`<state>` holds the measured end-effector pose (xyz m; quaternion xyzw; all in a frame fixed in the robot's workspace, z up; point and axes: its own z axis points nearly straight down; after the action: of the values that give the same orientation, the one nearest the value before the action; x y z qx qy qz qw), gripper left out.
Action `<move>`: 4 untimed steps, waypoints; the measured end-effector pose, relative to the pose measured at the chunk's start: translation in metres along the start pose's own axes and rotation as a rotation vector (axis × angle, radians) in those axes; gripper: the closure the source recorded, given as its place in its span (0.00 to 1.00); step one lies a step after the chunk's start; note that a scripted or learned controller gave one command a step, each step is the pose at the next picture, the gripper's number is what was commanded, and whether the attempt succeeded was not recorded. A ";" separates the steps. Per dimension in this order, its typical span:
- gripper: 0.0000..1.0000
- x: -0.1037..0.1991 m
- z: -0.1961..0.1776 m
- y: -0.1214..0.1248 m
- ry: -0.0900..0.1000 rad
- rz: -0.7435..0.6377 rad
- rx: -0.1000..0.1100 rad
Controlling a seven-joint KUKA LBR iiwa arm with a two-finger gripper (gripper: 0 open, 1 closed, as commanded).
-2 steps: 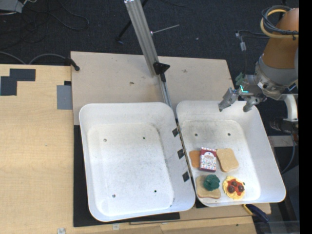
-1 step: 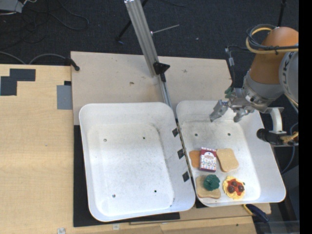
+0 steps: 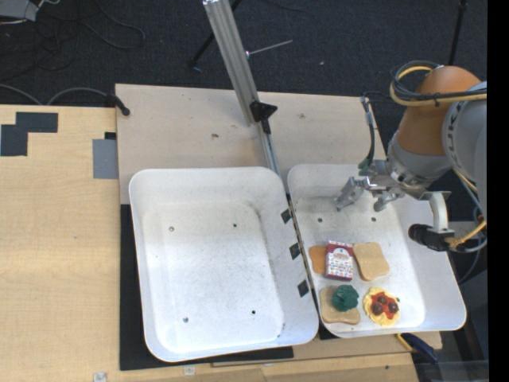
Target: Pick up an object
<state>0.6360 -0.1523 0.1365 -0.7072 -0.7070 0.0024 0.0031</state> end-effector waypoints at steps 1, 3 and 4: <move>0.00 0.001 0.048 0.000 0.000 0.001 -0.002; 1.00 0.003 -0.008 0.001 -0.001 0.000 -0.010; 1.00 -0.003 -0.053 -0.005 -0.002 0.007 -0.010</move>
<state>0.6319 -0.1550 0.1900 -0.7096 -0.7046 -0.0006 -0.0011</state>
